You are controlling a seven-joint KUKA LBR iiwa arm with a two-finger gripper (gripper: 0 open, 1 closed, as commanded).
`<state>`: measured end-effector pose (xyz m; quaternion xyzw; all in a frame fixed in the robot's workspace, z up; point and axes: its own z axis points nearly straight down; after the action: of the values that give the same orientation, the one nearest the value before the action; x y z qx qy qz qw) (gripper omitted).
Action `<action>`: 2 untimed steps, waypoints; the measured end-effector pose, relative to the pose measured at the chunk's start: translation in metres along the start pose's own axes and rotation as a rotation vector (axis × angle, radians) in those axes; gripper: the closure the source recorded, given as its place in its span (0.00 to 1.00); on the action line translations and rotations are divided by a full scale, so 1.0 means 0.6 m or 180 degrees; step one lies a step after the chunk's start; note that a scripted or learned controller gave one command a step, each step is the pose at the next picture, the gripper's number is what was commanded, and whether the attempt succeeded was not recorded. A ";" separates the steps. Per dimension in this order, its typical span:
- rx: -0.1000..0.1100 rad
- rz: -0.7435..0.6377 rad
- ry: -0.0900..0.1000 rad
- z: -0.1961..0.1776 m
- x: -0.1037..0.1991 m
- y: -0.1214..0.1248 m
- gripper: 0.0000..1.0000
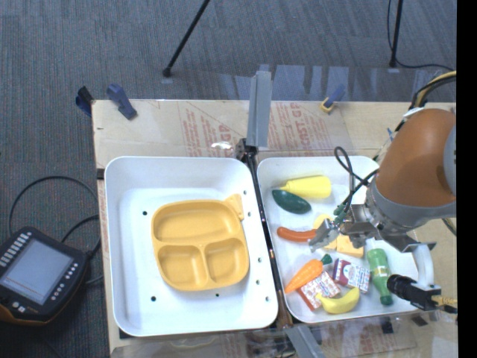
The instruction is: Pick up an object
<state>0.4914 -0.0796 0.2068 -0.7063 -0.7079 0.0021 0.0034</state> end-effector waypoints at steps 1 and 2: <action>-0.0033 -0.0672 -0.0002 0.196 -0.047 0.000 0.00; -0.0020 -0.0648 0.0003 0.184 -0.050 -0.003 1.00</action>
<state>0.4889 -0.1097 0.0966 -0.6308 -0.7760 -0.0008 0.0018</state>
